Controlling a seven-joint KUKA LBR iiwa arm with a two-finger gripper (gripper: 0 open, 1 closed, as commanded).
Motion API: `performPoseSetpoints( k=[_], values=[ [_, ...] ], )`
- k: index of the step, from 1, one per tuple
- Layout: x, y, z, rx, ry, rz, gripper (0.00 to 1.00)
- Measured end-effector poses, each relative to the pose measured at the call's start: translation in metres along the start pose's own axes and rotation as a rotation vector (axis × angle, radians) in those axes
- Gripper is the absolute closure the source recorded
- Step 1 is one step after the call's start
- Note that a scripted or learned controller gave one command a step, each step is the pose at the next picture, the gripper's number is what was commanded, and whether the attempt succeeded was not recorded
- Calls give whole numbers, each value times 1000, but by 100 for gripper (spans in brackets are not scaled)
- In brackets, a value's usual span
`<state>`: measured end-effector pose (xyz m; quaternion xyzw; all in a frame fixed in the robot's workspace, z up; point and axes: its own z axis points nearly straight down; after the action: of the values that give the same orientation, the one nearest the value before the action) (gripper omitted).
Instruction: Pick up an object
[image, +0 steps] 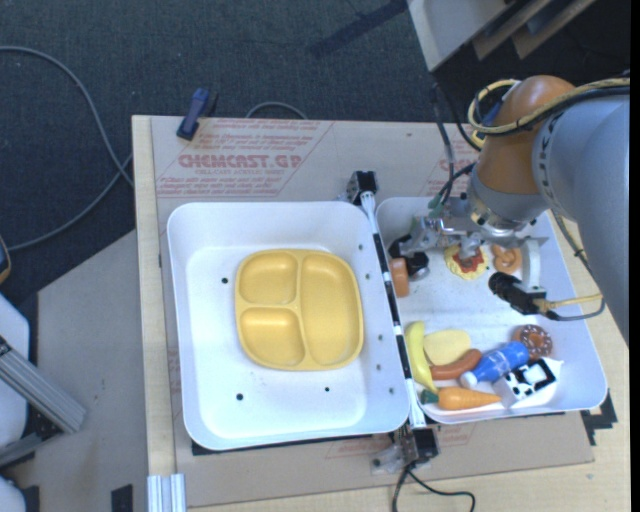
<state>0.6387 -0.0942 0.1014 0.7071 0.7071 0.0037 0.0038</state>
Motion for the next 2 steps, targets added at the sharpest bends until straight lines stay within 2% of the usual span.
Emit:
performPoseSetpoints(
  k=[1,2],
  values=[
    [1,2,-12,-7,2,-1,100],
    [2,2,-12,-5,2,-1,0]
  ],
)
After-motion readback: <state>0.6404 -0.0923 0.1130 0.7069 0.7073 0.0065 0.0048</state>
